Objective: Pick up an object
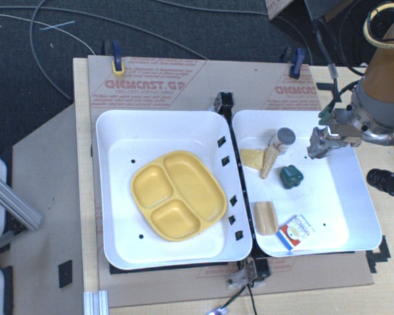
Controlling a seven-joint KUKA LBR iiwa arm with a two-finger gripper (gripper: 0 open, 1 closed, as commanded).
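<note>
The right bin (345, 195) holds several small objects: a dark green lump (291, 176), a grey-capped cylinder (285, 138), a tan cone-like piece (268, 161), a pale yellow flat piece (251, 158), a tan block (265, 216) and a red, white and blue packet (294, 231). My gripper (318, 146) hangs over the bin's upper right part, to the right of the cylinder and up and right of the green lump. Nothing shows between its fingers.
The left bin (115, 176) bears a yellow three-compartment tray (178, 194). A black divider with clips (231, 169) runs between the bins. Blue clamps (118, 56) hold the board at the back. Cables lie on the dark floor beyond.
</note>
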